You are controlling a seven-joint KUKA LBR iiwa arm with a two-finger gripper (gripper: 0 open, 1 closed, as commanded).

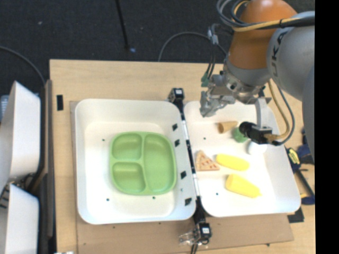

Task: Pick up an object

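My claw (209, 107) hangs over the right bin's (280, 192) far corner; I cannot tell its state; descending here, I'd probably miss the cone (226, 126).

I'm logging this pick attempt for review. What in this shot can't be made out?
- Hand: in the camera view its fingers blur together, so their state is unclear.
- Green object: partly covered by a black part on the arm.
- Right bin: its far corner lies under the arm.
- Small brown piece: too small to identify.
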